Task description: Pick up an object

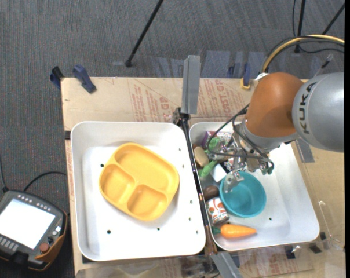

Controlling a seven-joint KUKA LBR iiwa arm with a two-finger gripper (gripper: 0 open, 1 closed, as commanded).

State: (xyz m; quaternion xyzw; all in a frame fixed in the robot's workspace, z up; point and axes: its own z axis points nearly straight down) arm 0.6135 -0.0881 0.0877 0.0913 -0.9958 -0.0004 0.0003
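Nearest the camera, an orange carrot (239, 231) is lying along the front wall of the right bin (291, 213), with a small printed can (218, 211) sitting just beside it at the bin's left edge. Just behind them, a teal bowl (243, 196) is standing upright, and the gripper (236, 175) is hanging over its rear-left rim, close to the rim or touching it; how far the claw is spread cannot be told, since wrist hardware and cables are crowding that spot, and nothing is visibly pinched in it. Farther back, a dark rounded piece (211, 191), a pale green item (201, 155) and a purple-and-white packet (217, 139) are crowding the bin's left wall. In the left bin (85, 213), a yellow divided tray (139, 180) is lying alone. Behind everything, the grey arm (314, 112) is reaching in over the far side. The bowl looks like the likeliest target, and the risk is plain: a thin, curved rim could be slipping out of a shallow pinch, or the bowl could be tipping and knocking the can and carrot, while the neighbouring clutter could be snagging a finger.
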